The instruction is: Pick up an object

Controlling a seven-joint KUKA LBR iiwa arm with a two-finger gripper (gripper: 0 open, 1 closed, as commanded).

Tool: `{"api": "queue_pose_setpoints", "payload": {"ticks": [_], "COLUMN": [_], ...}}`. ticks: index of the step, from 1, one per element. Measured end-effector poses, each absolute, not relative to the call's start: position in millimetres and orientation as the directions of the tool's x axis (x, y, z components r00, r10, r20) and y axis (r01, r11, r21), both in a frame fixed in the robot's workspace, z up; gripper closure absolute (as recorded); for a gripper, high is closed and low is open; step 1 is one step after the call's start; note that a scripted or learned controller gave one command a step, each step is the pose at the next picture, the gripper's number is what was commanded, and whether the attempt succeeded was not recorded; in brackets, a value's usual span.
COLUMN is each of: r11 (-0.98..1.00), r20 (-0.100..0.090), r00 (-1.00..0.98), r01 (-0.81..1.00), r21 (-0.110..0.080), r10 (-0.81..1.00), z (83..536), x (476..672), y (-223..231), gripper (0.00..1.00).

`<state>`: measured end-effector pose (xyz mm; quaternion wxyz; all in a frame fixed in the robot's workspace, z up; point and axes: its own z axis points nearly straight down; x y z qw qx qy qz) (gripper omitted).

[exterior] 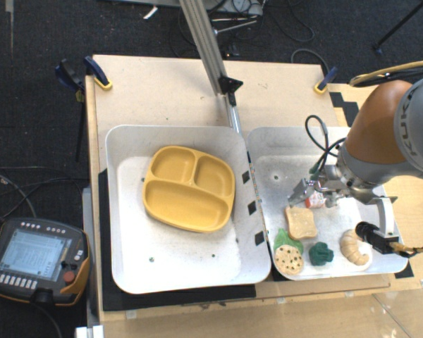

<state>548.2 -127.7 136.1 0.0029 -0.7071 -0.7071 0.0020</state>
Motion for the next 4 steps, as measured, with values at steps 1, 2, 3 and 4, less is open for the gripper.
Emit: {"api": "queue_pose_setpoints", "payload": {"ticks": [1,2,3,4], "r11": [-0.001,-0.001,0.001,0.002], "r20": [-0.001,-0.001,-0.002,-0.002], "r00": [0.001,0.001,-0.001,-0.002], "r01": [1.000,1.000,1.000,1.000], "r21": [0.001,0.004,0.005,0.006], "r10": [1.000,1.000,1.000,1.000], "z": [95.1,106.1,152.2,205.4], "x": [548.9,549.5,555.5,557.0], "y": [-127.5,-127.4,-134.1,-134.3], "gripper": [0.00,1.00,1.00,1.00]}}
